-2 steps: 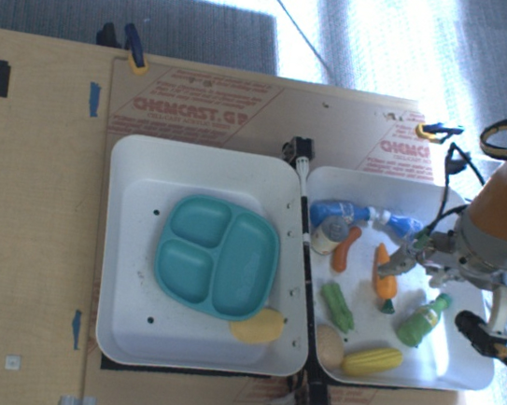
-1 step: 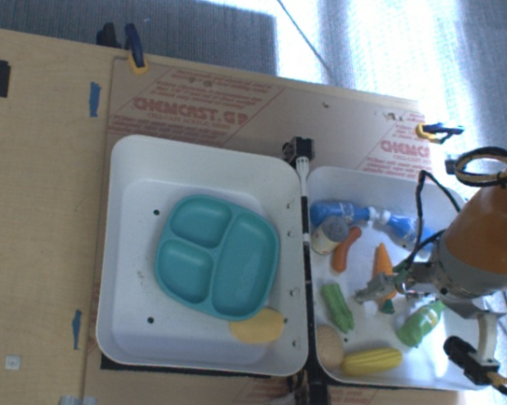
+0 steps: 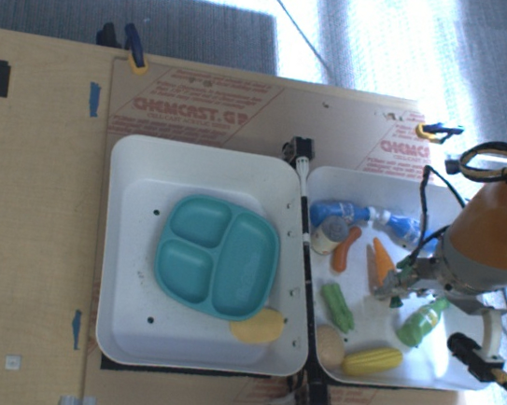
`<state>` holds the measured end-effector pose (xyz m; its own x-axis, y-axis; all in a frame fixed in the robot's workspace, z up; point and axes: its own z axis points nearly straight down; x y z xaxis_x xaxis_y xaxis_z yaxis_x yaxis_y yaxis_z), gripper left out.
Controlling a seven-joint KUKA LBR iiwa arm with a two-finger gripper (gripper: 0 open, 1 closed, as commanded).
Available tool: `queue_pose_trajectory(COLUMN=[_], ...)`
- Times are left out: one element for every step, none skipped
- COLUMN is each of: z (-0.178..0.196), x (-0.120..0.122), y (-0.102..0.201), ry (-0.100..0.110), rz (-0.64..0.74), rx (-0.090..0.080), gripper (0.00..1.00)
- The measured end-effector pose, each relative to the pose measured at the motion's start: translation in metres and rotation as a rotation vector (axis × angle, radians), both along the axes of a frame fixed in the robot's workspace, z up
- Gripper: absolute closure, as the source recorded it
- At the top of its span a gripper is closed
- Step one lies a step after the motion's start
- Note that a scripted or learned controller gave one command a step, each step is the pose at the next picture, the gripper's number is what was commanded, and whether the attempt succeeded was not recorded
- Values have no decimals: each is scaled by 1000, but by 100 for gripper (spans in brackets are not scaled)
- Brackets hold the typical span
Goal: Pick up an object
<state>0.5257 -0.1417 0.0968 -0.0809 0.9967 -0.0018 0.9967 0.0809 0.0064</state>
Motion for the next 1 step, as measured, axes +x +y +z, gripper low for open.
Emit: queue_pose_trajectory(z=[0], x=[0], y=[0], ry=[0], rz=[0], rx=[0], gripper=[0])
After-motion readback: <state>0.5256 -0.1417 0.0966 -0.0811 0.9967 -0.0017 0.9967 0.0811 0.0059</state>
